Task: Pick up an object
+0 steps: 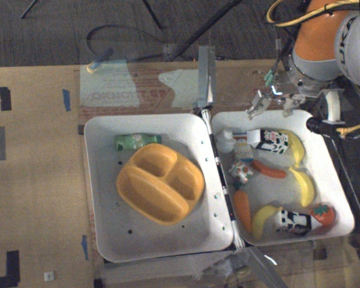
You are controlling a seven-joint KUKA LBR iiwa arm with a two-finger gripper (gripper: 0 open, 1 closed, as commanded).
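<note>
While hovering above the right bin's (346, 213) far rim, gripper (273, 105) spread open, clutching nothing; 3 bananas (304, 187), carrots, cartons (all untouched) down inside. Whole pick ahead.

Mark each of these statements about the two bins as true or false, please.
1. The yellow divided plate lies in the left bin. True.
2. The gripper holds a banana. False: it hangs above the far rim of the right bin, with nothing between its fingers.
3. A green object lies beside the plate. True.
4. The carrot lies in the left bin. False: it is in the right bin.
</note>
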